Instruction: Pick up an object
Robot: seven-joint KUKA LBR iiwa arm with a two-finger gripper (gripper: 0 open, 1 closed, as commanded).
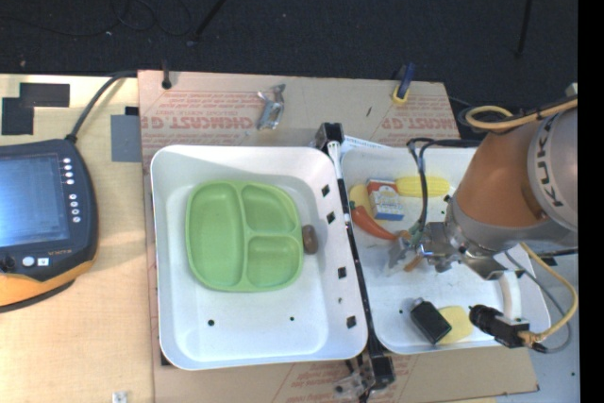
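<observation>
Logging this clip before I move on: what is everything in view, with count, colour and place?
bins: two, white, side by side on the bench
divided plate: one, green, left bin
small round thing: one, brown, at the plate's right edge
carton: one, red and white, right bin, far side
yellow things: two, right bin, one far, one near
black block: one, right bin, near side
handheld screen: one, grey and orange, left of the bins
arm: one, grey with orange band, over the right bin
end effector: one, low in the right bin
</observation>
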